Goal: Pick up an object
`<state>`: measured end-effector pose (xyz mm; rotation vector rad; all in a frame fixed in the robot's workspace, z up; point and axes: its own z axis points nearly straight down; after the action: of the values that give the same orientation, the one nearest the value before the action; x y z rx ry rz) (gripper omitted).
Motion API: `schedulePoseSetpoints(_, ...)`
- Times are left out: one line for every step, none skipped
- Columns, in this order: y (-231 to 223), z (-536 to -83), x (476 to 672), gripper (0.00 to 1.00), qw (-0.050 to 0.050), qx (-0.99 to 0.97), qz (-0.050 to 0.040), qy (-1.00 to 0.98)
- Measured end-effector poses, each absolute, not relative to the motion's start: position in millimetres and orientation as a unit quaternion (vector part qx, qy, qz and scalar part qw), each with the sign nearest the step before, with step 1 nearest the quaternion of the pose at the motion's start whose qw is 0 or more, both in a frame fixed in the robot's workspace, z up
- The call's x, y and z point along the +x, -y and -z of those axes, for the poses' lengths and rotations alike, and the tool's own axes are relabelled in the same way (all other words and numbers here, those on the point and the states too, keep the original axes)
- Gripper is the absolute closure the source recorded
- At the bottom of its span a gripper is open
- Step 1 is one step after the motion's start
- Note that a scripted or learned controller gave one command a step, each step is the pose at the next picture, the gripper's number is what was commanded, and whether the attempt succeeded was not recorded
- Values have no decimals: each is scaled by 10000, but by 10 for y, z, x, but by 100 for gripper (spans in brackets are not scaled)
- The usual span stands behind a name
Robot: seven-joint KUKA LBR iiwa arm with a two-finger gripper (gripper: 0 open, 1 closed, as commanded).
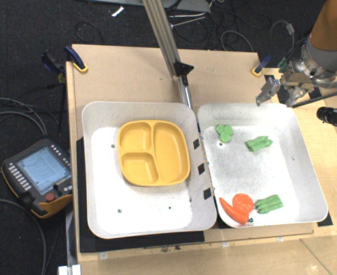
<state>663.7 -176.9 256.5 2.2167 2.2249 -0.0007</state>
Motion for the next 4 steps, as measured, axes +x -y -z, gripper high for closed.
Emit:
schedulePoseSetpoints(1770,-2565,6637,0,4,7058,6,-7084)
schedulePoseSetpoints(1676,-2033,6577,0,-20,7061,16,-7081)
schedulePoseSetpoints(1667,-1386,6554,0,-25,7068,21,-7074)
schedulePoseSetpoints(1656,-923,6545,0,-16,7067,15,-7075)
